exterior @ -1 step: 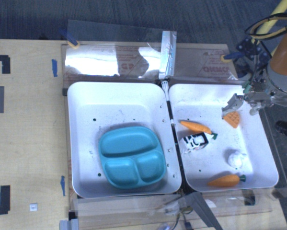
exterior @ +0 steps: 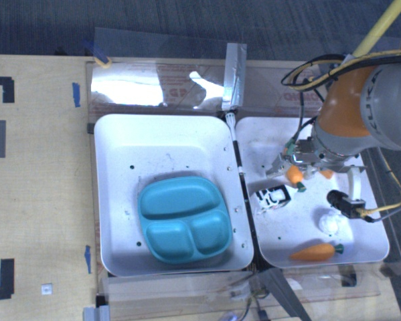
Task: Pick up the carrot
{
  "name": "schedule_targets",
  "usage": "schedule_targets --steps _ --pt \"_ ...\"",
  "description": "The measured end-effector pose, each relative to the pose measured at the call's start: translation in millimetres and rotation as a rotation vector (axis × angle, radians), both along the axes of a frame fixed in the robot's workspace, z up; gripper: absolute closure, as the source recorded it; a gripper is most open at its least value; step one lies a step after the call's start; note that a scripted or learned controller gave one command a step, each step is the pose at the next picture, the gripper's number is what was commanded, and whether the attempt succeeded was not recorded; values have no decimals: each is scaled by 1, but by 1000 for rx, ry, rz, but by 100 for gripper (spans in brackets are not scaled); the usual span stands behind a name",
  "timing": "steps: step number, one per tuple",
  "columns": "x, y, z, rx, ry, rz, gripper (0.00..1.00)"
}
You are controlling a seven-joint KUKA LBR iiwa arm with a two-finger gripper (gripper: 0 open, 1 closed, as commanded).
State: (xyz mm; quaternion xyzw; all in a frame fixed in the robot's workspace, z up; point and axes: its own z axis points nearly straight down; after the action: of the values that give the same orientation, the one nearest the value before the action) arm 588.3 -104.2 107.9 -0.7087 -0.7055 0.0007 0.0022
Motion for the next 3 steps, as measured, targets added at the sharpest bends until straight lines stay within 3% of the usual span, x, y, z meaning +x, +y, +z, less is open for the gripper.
schedule_targets --steps 1,2,3 --pt "2 -2 12 -2 -6 -3 100" --pt "1 -2 12 -2 -6 -3 0" --pt "13 114 80 1 -11 153 0"
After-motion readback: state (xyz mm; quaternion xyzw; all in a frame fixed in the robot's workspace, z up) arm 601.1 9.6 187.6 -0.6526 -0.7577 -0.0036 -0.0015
